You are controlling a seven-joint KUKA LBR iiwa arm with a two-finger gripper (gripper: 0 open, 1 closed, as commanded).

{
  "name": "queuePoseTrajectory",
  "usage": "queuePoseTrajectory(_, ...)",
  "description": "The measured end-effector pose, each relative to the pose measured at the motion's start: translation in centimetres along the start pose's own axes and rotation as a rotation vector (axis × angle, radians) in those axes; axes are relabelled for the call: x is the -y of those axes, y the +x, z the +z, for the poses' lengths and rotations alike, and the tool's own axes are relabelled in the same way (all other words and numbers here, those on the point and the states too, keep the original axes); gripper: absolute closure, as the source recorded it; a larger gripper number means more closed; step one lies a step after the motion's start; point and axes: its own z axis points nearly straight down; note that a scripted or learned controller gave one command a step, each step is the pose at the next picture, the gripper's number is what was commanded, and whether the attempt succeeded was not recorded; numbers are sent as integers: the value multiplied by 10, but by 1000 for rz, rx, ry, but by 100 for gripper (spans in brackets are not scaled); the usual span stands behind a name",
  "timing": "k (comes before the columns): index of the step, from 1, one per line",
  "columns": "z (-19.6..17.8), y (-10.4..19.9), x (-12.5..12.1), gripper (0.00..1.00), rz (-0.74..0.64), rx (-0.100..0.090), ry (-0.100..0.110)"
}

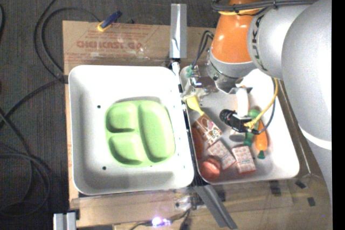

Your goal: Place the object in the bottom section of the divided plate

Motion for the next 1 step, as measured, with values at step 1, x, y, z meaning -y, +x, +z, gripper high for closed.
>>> queuePoseTrajectory(1,-17,48,21,100,-53,0,0)
